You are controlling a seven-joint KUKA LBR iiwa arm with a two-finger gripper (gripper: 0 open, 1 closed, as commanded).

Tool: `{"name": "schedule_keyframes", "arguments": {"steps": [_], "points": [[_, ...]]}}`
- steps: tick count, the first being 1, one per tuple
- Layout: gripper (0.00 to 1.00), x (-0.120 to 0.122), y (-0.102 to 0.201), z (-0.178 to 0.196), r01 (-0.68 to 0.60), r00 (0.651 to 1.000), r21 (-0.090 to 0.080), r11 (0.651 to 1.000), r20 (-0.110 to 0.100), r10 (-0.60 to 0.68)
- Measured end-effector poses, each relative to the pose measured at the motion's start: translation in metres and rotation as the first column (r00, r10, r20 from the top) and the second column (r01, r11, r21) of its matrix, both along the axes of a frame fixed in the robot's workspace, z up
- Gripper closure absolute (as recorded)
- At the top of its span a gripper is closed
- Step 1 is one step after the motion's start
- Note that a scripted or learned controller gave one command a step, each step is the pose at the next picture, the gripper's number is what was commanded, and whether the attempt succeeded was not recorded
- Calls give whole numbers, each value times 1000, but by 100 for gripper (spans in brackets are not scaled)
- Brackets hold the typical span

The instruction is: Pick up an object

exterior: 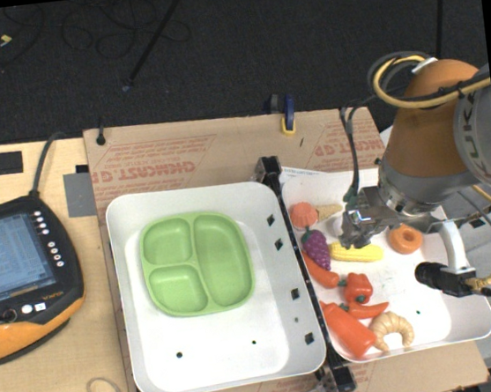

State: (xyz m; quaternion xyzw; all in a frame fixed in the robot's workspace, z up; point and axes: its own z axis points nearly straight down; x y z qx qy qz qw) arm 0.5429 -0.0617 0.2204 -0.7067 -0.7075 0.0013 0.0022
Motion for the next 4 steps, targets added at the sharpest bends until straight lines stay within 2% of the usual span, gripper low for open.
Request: {"name": "schedule_keyframes", "arguments": {"steps": [1,2,3,4], "points": [[100,-15,51,-8,0,1000,0,1000,-1,0],[100,-41,101,-8,1,1000,-1,1000,-1,-1],[100,-50,157,8,-1,1000,0,1000,2,1],[100,-51,146,17,0,1000,-1,1000,2,0]]}}
